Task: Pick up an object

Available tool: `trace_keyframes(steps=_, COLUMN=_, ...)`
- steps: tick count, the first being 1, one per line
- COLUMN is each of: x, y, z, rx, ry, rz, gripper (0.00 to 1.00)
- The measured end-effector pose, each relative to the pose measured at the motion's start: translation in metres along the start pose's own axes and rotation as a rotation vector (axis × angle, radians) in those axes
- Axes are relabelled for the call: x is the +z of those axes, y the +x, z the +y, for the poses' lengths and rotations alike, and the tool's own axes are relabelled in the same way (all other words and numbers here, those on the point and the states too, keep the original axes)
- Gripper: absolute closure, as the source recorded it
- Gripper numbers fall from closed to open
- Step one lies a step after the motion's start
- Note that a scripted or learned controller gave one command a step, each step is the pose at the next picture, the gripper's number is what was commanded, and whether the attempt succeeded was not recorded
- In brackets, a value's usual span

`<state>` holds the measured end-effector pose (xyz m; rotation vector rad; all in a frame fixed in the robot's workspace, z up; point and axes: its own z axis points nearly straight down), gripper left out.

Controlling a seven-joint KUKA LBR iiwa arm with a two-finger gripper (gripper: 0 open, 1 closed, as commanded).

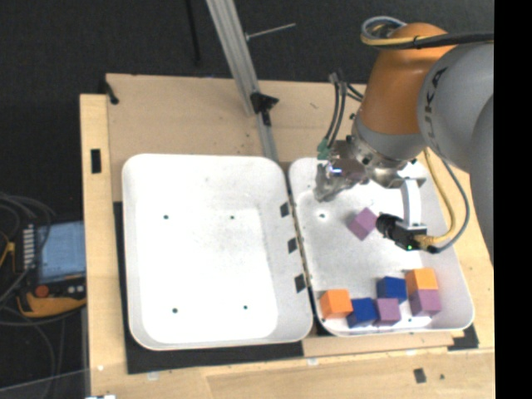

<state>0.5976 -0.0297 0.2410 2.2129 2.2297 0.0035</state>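
The lone purple block (362, 223) is lying skewed on the floor of the right bin (328, 252), right of the frame's centre. It is looking like a small, stiff, light cube, so squeezing it across two opposite flat faces is probably the surest hold. The gripper (330, 181) is hovering just up and left of it, near the bin's upper-left corner, and I cannot tell whether it is released or clenched. Nothing is crowding the block, since the cluster of blocks (388, 310) is huddling well apart along the bin's lower edge.
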Motion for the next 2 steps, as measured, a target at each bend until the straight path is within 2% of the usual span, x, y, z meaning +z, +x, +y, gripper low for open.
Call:
trace_keyframes(steps=1, x=-0.005, y=0.06, z=-0.001, rx=-0.001, ry=0.0, rz=0.001, gripper=1.0)
trace_keyframes(steps=2, x=0.006, y=0.104, z=0.003, rx=0.003, ry=0.001, rz=-0.001, gripper=1.0)
